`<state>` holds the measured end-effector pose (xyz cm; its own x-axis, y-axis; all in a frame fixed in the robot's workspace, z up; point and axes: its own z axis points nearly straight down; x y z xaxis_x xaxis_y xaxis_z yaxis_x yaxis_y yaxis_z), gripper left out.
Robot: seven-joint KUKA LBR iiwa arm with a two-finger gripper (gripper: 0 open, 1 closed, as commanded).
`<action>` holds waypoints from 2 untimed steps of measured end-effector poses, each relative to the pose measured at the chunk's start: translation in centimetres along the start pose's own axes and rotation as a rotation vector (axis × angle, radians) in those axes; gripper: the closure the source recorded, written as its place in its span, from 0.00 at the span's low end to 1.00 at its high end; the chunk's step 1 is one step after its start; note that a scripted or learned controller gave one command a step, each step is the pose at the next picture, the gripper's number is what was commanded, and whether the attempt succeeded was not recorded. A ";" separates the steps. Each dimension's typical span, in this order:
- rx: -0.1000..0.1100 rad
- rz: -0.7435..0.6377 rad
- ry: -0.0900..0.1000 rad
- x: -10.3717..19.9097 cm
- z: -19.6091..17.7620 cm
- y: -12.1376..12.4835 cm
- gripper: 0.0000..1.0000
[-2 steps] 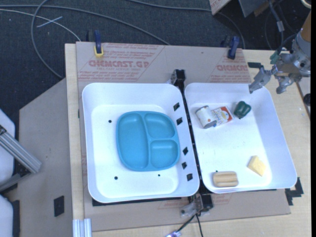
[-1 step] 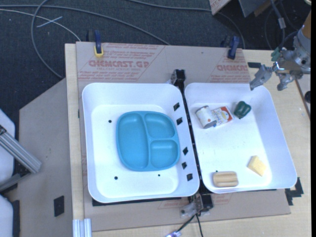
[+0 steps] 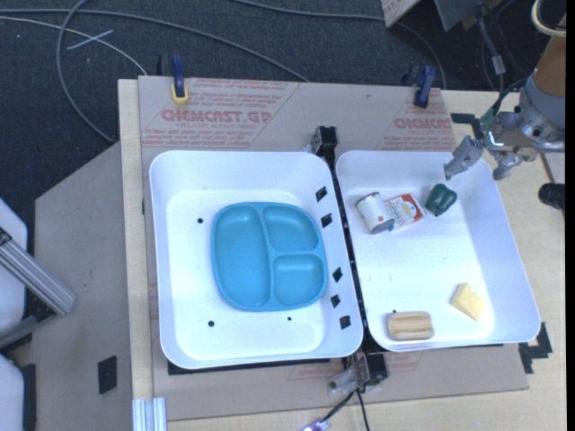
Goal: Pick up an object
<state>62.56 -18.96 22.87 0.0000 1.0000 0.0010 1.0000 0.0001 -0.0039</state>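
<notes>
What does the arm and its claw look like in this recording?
The arm enters from the right as a grey body with an orange band above the wrist. The claw is bare silvery metal with two slim fingers; dark cables trail above it.

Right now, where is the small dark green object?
In the camera view, the dark green object lies in the right bin, near its far edge, just right of the can with the orange label and below the gripper.
</notes>
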 end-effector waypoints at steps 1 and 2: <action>0.000 0.000 0.000 -0.7 5.8 0.4 0.00; 0.001 0.000 0.001 -1.0 10.7 -0.5 0.00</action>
<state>61.99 -19.93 12.19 0.0001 1.0000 0.0017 1.0000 -0.0001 -0.0045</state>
